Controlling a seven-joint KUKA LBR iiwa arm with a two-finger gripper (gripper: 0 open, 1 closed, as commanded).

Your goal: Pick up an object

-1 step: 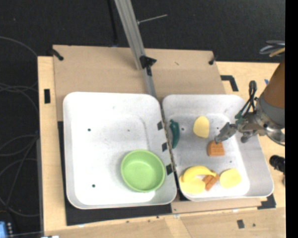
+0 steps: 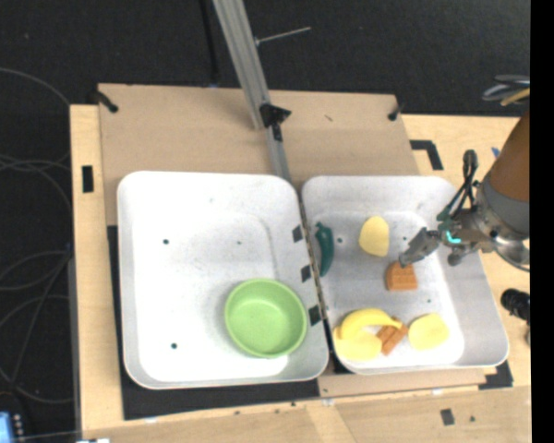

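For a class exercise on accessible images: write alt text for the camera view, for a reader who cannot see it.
A grey robot arm's gripper hovers just above an orange block in the right white bin, which also holds yellow toy foods, a small orange piece and a teal object. The left white bin holds a green bowl.

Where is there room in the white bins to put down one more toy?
The left bin has the most room: its whole back and left part is bare, with the green bowl in its front right corner. The right bin is crowded: a yellow egg shape, an orange block, yellow pieces in front, and the gripper reaching in.
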